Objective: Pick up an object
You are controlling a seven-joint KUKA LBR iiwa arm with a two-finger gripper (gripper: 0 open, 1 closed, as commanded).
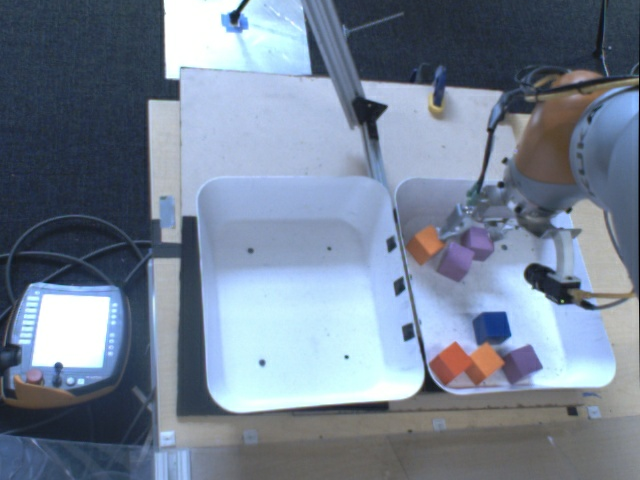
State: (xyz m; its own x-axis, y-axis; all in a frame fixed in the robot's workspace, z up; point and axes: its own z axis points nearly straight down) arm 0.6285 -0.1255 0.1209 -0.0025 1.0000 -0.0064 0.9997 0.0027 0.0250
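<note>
So the claw (478,218) is down in the far part of the right bin (590,368), sitting right over a purple cube (479,242). Honestly can't tell how wide it's set or whether it's got that cube, too much wrist hardware in the way.

Touching that cube on its near-left is a second purple cube (456,261), and just left of the pair is an orange cube (425,244), close to the bin's left wall. Over at the near side of the same bin there's another cluster: a blue cube (492,326), then two orange cubes (452,361) side by side and a third purple cube (521,363) to their right.

Count: three purple, three orange, one blue, seven cubes total, all in the right bin.

Left bin (215,268) shows a few small dark dots on its floor. Way off left sits a handheld control pendant (65,343) with a bright screen. No readable writing or branding anywhere that I can make out.
</note>
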